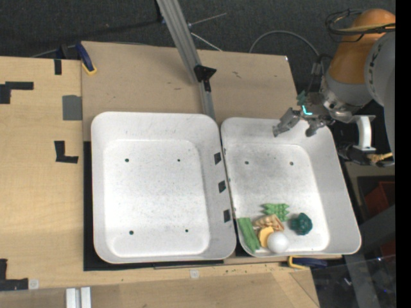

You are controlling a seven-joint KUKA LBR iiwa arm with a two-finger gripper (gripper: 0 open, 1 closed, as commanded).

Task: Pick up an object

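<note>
Small objects cluster in the near corner of the right bin (321, 165): a white ball (278, 242), a dark green lumpy object (300, 223), a light green leafy piece (275, 210), a tan piece (268, 222), a yellow piece (265, 237) and a green strip (247, 232). My gripper (300, 124) hangs over the bin's far right rim, well away from the cluster. Its two fingers are spread apart, open, with nothing between them.
The left bin (154, 185) lies beside the right one, joined by black clips (221, 186). A grey metal pole (183, 37) slants from the top down to the bins' far junction. Black tape marks (64, 151) sit on the wooden bench at left.
</note>
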